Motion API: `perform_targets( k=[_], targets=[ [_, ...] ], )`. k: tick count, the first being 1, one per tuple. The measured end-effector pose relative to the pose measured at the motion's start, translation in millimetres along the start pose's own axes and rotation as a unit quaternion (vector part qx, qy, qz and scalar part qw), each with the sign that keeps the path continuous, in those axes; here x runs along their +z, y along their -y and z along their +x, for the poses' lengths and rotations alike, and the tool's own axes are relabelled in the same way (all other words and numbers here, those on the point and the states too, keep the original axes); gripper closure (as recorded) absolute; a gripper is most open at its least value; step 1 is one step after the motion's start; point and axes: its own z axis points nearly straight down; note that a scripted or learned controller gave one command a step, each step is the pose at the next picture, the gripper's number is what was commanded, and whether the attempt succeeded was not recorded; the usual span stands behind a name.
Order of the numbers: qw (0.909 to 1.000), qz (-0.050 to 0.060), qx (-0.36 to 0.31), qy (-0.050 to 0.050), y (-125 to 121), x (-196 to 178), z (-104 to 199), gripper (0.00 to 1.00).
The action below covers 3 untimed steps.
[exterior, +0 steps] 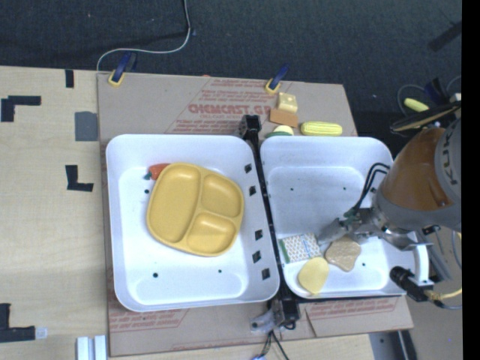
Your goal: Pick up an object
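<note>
Fingers (339,235), grip state unclear, hover by tan slice (343,255), upright, lengthwise toward camera.

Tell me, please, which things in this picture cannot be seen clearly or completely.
- Red item in the left bin: the yellow divided plate covers most of it, so its kind is unclear.
- Gripper: its tip is blurred above the tan piece; a grip on anything cannot be judged.
- Patterned packet: print too small to read.
- Small blocks behind the bins: too small to identify.
</note>
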Motion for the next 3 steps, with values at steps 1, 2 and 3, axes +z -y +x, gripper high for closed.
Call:
perform_targets(
  k=[1, 2, 3],
  targets=[
    [1.0, 0.0, -0.001, -0.001, -1.8, -10.1, 1.0, 1.0],
    [1.0, 0.004, -0.001, -0.002, 14.9, -47.5, 18.6, 1.0],
    [1.0, 0.003, -0.003, -0.003, 13.5, -71.6, 73.0, 1.0]
  ],
)
